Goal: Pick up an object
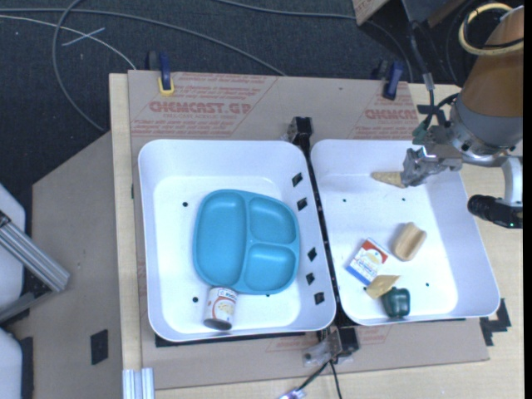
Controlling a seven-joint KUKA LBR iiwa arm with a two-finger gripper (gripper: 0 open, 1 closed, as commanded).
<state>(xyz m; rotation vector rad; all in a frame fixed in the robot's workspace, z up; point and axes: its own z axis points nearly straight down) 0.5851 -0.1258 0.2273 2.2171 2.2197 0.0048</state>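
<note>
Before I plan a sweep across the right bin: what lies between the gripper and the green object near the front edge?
In the camera view, between the gripper and the green object lies a tan bread-like piece; otherwise bare bin floor.

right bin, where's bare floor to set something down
Free: the right white bin's left-middle floor, between the tan wedge by the gripper and the red-and-white packet. Crowded: its near corner, with the packet, tan block and green pepper.
</note>
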